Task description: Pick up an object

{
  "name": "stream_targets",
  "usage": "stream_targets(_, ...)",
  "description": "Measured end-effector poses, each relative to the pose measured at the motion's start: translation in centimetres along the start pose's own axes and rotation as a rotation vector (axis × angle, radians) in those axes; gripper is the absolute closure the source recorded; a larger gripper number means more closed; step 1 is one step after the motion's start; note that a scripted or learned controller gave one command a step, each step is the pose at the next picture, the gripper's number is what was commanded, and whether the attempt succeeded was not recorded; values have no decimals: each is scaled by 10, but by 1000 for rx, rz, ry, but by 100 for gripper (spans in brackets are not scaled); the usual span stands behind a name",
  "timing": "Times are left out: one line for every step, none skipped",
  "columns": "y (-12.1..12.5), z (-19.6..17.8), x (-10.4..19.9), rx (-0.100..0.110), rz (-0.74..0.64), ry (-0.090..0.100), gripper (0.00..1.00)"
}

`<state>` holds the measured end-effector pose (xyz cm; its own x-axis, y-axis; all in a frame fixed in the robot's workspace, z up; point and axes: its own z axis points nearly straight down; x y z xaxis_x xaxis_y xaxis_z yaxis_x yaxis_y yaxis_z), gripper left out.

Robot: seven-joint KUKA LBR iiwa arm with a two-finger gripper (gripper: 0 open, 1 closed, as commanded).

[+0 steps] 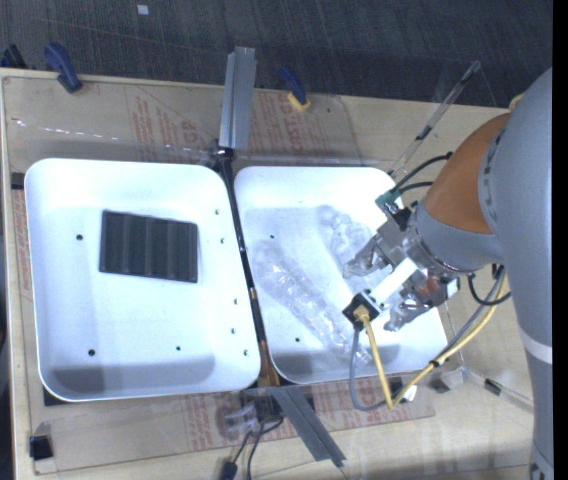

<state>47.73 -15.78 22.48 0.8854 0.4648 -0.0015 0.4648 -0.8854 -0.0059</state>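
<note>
A dark grey ribbed rectangular pad lies flat in the left bin, towards its upper middle. In the right bin lie clear plastic items: one crumpled piece near the centre and a longer one running diagonally towards the front. My gripper reaches in from the right and hangs low over the right bin's right half, just right of the clear plastic. The wrist and its cables hide what lies under it.
A metal divider bar rises from the seam between the bins at the back. Blue clamps hold the board's far edge. Yellow and grey cables loop over the right bin's front right corner.
</note>
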Motion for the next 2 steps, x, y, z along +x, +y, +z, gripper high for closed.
stream_targets(-79,-28,42,-3,270,1,0)
stream_targets(-14,-18,13,-4,161,1,0)
